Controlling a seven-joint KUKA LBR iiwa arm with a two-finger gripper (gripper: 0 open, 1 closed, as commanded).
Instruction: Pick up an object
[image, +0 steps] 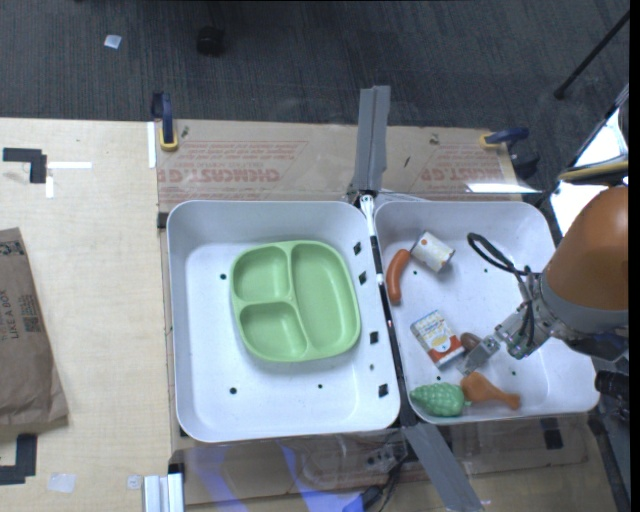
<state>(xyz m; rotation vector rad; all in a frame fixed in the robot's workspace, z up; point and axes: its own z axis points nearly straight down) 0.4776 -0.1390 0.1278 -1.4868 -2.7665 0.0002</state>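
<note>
Wooden bench (80, 330), left bin (200, 400) with green tray (296, 299), right bin (520, 215) with sausage (397, 274), carton (434, 335), jaws' (484, 352) state unclear

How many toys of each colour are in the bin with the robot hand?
Orange: 2, the hot dog and the chicken leg
Green: 1, the bumpy vegetable
White: 2, the can and the small carton
Total: 5

- Left bin (200, 330): holds a green three-compartment tray (296, 299).
- Right bin (480, 215): holds an orange sausage (397, 274), a white can (433, 251), a small carton (436, 337), a green toy (439, 400) and an orange drumstick (487, 390).
- Gripper (484, 352): low in the right bin, just beside the carton, above the drumstick.
- Arm (590, 270): enters from the right.
- Black cable (497, 255): lies in the right bin.
</note>
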